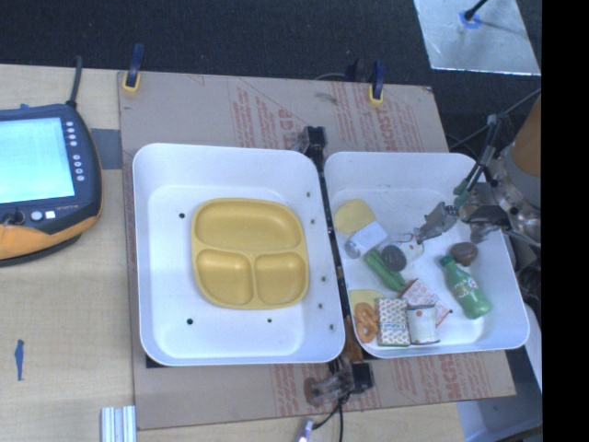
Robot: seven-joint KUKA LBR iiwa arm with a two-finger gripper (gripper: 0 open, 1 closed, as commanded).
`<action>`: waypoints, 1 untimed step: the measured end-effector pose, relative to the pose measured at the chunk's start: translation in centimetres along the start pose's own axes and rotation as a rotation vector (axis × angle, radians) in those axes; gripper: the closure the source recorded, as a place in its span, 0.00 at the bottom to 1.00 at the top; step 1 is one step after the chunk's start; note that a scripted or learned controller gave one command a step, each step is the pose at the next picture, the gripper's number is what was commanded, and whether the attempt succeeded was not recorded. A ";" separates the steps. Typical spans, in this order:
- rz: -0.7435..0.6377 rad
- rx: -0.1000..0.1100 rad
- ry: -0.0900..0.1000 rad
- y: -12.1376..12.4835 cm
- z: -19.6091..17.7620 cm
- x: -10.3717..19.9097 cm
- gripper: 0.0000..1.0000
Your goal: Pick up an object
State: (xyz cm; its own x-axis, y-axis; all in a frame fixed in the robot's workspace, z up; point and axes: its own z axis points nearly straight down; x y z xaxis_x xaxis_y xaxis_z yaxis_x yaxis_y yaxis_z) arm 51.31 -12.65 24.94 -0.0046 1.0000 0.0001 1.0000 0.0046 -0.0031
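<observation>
My gripper (431, 226) hangs over the middle of the right bin (412, 166), reaching in from the right. It is open with nothing between its fingers. Just below and left of it lie a dark grey round object (394, 257) and a green tube (381, 270). To its right are a brown lump (464, 253) and a green bottle (466, 288). A yellow disc (353, 216) and a white tagged item (367, 239) lie at the bin's left side. Near the front edge sit a pretzel (366, 319), patterned packets (393, 321) and a small can (423, 325).
The left bin (161, 247) holds a yellow divided plate (249, 251). A handheld control pendant (41, 178) lies on the bench at far left. Clamps (376, 81) hold the cardboard sheet at the back. The arm's wrist (502, 205) overhangs the right bin's right wall.
</observation>
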 end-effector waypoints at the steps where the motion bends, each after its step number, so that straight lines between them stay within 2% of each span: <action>1: -0.001 0.002 -0.001 3.5 6.3 3.2 0.00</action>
State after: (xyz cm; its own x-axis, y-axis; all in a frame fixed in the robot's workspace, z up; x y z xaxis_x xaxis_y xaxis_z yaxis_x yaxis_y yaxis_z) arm 54.73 -9.42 18.64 -0.0060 1.0000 -0.0011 1.0000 0.0060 -0.0050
